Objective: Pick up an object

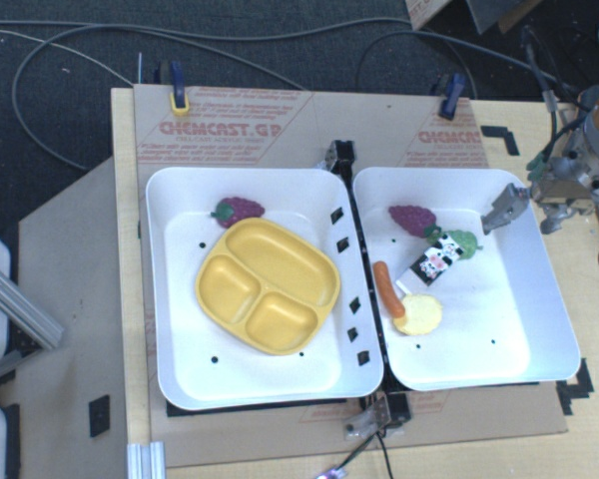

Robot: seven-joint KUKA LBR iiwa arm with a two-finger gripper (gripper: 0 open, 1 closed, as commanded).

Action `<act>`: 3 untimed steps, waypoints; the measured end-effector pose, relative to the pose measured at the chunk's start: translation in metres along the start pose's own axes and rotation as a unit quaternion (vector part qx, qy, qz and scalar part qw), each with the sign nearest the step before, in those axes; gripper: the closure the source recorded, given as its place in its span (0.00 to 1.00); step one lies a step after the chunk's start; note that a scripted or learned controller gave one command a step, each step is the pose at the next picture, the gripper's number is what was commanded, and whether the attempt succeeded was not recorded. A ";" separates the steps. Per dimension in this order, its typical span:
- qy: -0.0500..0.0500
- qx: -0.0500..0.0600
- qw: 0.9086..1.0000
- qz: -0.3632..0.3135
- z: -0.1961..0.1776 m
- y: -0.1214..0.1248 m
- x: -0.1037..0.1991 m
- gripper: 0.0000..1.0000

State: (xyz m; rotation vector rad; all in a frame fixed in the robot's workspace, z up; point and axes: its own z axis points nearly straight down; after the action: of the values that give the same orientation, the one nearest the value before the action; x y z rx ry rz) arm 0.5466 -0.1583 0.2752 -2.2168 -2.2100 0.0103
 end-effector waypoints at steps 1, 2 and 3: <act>-0.001 -0.006 1.000 -0.002 -0.006 0.002 0.000 0.00; 0.000 -0.002 1.000 -0.001 0.057 0.000 -0.002 0.00; 0.000 -0.004 1.000 -0.001 0.100 -0.002 -0.003 0.00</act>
State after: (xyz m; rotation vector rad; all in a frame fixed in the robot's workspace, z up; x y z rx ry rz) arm 0.5432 -0.1613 0.1756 -2.2181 -2.2169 0.0031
